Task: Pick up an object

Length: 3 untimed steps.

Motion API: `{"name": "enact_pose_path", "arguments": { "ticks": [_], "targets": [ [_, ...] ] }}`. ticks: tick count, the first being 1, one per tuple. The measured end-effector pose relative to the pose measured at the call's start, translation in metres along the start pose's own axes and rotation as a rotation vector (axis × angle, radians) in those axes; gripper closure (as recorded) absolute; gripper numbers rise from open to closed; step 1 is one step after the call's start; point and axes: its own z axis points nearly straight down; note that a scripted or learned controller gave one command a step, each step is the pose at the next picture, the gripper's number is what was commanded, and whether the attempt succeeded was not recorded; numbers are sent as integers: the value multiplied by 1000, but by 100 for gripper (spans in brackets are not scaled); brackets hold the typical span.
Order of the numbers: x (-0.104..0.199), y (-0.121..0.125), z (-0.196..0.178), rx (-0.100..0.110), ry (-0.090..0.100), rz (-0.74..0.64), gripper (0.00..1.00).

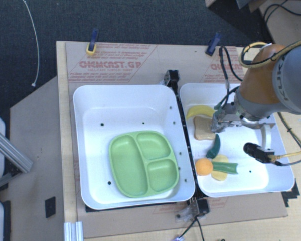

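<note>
Arm over the right bin [271,182]; gripper [216,126] hangs just above the toast [203,129], banana [198,112] behind; jaws' state I cannot tell.

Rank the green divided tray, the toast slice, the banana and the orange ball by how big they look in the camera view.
1. Green divided tray, by far the largest.
2. Toast slice and banana: they look alike, and the arm covers part of each, so no ranking between them.
3. Orange ball, the smallest.
</note>
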Motion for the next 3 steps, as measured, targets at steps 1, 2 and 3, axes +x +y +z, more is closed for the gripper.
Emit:
{"name": "enact_pose_path", "arguments": {
  "ticks": [1,2,3],
  "targets": [
    [3,3,-43,4,-4,-2,100],
    [-7,3,-98,3,-5,0,100],
    [-7,4,-108,6,-4,-1,100]
  ]
}}
